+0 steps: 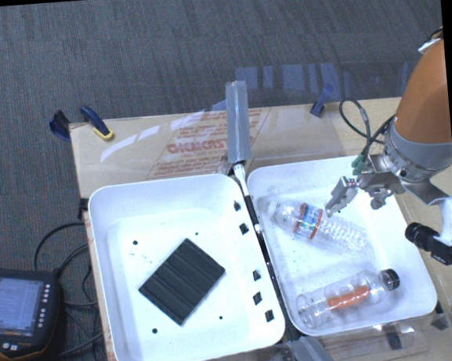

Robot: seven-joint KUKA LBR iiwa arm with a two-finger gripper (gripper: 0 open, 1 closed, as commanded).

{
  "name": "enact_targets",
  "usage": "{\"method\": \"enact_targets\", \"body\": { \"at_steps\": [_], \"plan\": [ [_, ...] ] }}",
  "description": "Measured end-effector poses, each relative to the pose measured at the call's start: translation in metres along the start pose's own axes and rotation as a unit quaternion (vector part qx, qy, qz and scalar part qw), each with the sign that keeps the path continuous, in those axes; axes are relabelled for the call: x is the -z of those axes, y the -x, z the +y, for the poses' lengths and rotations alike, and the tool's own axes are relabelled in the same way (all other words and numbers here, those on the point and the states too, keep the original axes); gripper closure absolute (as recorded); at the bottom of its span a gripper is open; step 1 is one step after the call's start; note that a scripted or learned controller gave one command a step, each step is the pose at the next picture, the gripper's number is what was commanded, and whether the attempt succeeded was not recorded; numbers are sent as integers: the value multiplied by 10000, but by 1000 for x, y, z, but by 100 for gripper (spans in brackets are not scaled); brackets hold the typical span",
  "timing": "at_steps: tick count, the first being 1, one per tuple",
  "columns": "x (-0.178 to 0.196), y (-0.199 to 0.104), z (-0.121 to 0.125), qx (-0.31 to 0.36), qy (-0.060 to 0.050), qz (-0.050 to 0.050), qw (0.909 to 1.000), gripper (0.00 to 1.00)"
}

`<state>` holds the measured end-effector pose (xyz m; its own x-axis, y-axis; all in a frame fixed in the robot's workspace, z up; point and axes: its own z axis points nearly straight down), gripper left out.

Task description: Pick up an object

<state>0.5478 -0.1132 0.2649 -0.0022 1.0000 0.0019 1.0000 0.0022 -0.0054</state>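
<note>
While the grey arm with its orange band [427,95] reaches in over the right-hand shallow white bin [424,292], its end effector [342,195] hangs above that bin's upper half, and whether it is spread or pressed together I cannot tell at this angle. Nothing is visibly pinched by it. Just below and beside its tip lies a clear crinkled plastic bottle with a red and blue label [318,225], stretched out on its side, slanting down and away from the tip; whether they touch cannot be told. Farther below the end effector, near the bin's lower wall, rests a second clear plastic bottle with an orange object inside and a dark cap [347,293], also on its side, well apart from the tip. Far across from the end effector, past the divider where the 2 bins meet, a flat black ribbed square pad [181,280] sits in the left-hand shallow white bin [107,217], turned like a diamond. Beyond both bins, the pale tabletop [191,139] carries red lettering.
</note>
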Motion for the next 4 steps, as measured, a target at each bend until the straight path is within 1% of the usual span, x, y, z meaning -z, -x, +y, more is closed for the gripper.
{"method": "enact_targets", "body": {
  "at_steps": [1, 2, 3, 4],
  "plan": [
    [-149, -13, 27, 519, 13, -1, 9987, 0],
    [-176, 4, 65, 1169, 13, -5, 9931, 0],
    [-167, 5, 65, 1149, 17, 5, 9934, 100],
    [-105, -17, 96, 809, -3, -5, 9967, 100]
  ]
}}
